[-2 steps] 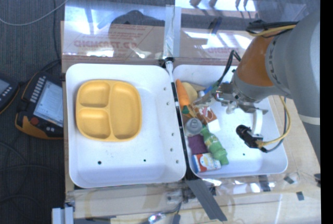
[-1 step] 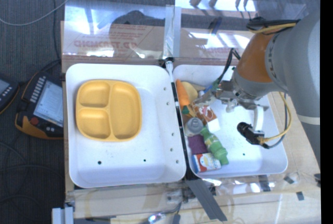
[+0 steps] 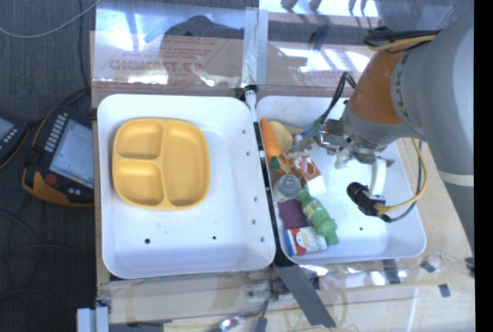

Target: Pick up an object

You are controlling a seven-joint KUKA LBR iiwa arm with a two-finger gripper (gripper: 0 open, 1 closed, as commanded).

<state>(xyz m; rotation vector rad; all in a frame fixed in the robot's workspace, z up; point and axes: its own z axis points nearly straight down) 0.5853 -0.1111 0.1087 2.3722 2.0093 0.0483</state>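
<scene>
The right bin [image 3: 400, 234] holds a pile of toy food along its left side: an orange carrot [image 3: 271, 139], a small box with a red label [image 3: 305, 170], a grey round lid [image 3: 288, 186], a purple piece [image 3: 290, 212], a green bottle [image 3: 319, 216] and a red-and-white can [image 3: 306, 240]. My gripper [image 3: 330, 144] hangs low over the bin's upper middle, just right of the carrot and above the red-label box. Its wrist hides the fingertips, and I see nothing held.
The left bin [image 3: 231, 246] bears a yellow divided plate [image 3: 162, 162]. A black cable with a plug [image 3: 363, 199] loops from the wrist over the right bin's floor. A teach pendant [image 3: 58, 157] lies left of the bench. Clear panels [image 3: 254, 38] stand behind both bins.
</scene>
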